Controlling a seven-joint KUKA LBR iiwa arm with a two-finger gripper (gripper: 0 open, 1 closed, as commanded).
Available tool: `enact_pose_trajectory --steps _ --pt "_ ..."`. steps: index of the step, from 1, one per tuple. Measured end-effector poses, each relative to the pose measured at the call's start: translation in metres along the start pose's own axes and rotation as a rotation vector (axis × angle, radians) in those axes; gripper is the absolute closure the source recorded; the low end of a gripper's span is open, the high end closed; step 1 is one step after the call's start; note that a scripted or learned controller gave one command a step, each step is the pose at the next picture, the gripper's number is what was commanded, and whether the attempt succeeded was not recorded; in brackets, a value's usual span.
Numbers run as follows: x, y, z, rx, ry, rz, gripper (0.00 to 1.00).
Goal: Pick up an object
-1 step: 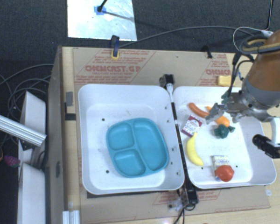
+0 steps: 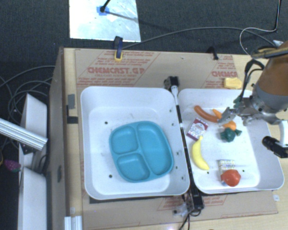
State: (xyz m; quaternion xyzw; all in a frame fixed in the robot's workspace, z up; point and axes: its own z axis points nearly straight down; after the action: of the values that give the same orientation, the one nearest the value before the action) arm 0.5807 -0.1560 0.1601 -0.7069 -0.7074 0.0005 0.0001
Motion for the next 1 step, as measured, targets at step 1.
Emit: enact_pose_trajectory --steps 1 --pt "-0.0074 0.0134 0.0759 -0.002 0.000 0.000 0.00"
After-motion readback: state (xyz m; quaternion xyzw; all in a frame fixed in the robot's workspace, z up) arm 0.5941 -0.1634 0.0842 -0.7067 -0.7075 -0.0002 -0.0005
